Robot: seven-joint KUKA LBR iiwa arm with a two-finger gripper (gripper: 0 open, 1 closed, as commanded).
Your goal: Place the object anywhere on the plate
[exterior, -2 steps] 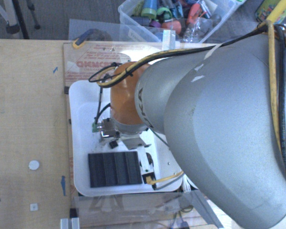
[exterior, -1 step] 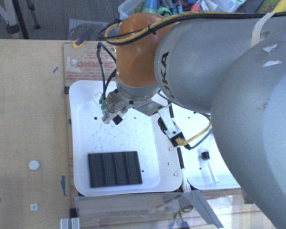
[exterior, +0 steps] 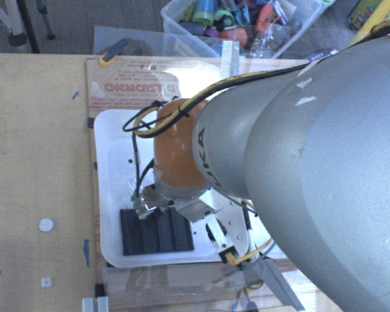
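We see the arm (exterior: 312, 174) as smooth grey painted metal with a soft sheen, and its orange band (exterior: 175, 151) looks like glossy plastic, with thin black and yellow rubbery cables (exterior: 146, 119) looping over it. Below the band, the white bin (exterior: 110, 174) reads as smooth, slightly shiny plastic, and in it lies a dark, matt ridged block (exterior: 156, 233) that looks like rubber or plastic. Where the jaws stand we cannot tell. The bench (exterior: 32, 161) to the left is pale, matt wood or fibreboard. Behind the bin a clear sheet (exterior: 136, 86) with red lettering is shiny, and farther back a translucent plastic tub (exterior: 247, 18) holds bright, glossy plastic toys.
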